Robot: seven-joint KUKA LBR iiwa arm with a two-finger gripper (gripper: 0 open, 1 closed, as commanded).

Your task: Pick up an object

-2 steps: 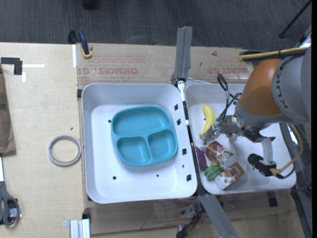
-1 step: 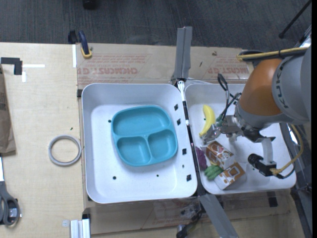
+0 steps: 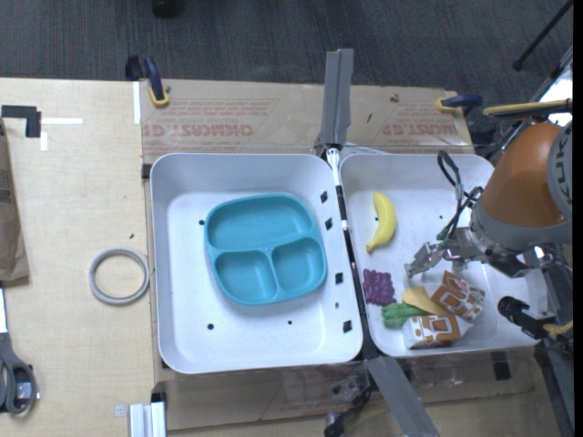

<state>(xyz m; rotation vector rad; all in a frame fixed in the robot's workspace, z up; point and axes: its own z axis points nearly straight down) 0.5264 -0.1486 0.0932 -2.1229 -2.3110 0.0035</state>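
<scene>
My gripper hangs low over the right bin, reaching in from the right under the orange-banded wrist. Its fingers stand open with nothing between them. A yellow banana lies up and to the left of it. Below it lie a yellow wedge and two brown-and-white gingerbread-house toys. A purple grape bunch and a green leafy piece sit to its lower left, near the bin divider.
The left bin holds a blue three-compartment plate. A grey tape ring lies on the bench to the left, and scissors at the bottom left corner. Clamps hold the cardboard at the back.
</scene>
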